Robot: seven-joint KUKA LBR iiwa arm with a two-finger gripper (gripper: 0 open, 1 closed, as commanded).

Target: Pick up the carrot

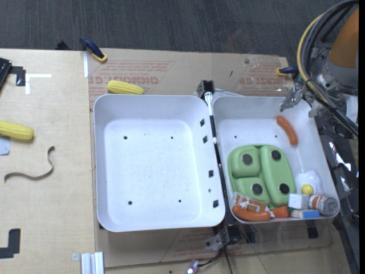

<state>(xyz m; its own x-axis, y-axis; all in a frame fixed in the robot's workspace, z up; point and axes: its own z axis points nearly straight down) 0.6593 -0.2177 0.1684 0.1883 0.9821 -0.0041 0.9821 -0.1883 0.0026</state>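
Note:
The carrot (287, 130), an orange elongated piece, lies slanted on the floor of the right bin (239, 114) near its far right corner. My gripper (292, 97) hangs over that bin's far rim, just above and slightly right of the carrot's upper end. Nothing shows held in it. The grey arm with its orange band (345, 44) and cable loops comes in from the upper right.
A green moulded block (261, 173) fills the middle of the right bin. Along its near wall lie a red-orange sausage-like item (251, 213), a small orange piece (279, 211), a yellow ball (307, 190) and a bottle (319, 203). The left bin (154, 158) adjoins. Corn cobs (125, 87) (16, 131) lie outside the bins.

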